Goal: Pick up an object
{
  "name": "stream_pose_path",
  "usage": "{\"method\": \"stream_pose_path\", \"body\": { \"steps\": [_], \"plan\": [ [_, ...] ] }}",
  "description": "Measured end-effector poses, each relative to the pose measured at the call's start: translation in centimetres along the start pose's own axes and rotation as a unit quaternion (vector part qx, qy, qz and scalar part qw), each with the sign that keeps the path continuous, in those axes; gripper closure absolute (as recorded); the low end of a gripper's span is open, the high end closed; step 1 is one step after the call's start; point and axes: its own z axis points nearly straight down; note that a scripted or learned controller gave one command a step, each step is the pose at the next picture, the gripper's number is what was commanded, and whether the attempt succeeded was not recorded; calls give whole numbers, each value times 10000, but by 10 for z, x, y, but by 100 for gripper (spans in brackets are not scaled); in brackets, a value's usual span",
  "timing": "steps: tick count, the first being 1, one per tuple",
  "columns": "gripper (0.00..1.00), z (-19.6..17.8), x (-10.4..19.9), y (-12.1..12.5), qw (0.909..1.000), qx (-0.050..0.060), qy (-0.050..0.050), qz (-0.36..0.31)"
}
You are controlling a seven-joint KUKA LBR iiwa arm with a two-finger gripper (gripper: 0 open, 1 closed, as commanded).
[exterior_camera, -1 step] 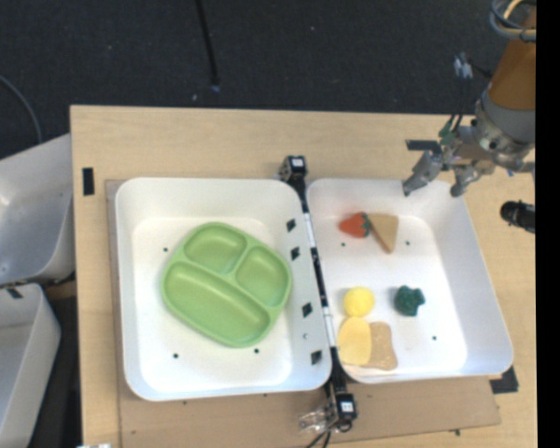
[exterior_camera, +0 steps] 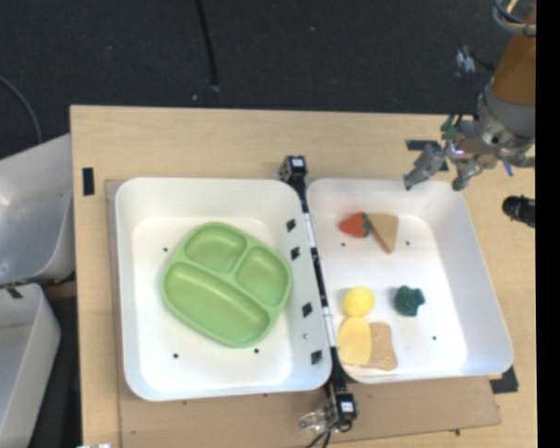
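no brand, label or writing can be read anywhere. the right bin (exterior_camera: 448, 215) holds small toy foods: a red piece (exterior_camera: 354, 224) touching a tan wedge (exterior_camera: 385, 232) at the far side, a yellow ball (exterior_camera: 358, 301) and a dark green piece (exterior_camera: 409, 300) in the middle, and a yellow slice (exterior_camera: 355, 342) beside a tan slice (exterior_camera: 383, 346) at the near edge. the fingers (exterior_camera: 422, 172) are spread apart with nothing between them, hanging over the bin's far right corner; the gripper (exterior_camera: 439, 175) is well apart from every piece, the tan wedge lying nearest. the left bin (exterior_camera: 135, 250) carries a green divided plate (exterior_camera: 226, 284). both bins sit on the bench (exterior_camera: 187, 143).
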Motion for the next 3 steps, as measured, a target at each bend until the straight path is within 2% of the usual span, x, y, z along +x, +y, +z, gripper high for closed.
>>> {"method": "stream_pose_path", "body": {
  "steps": [1,3],
  "plan": [
    [0,54,-9,-7,10000,21,-4,13],
    [0,141,-16,0,10000,-15,1,9]
  ]
}}
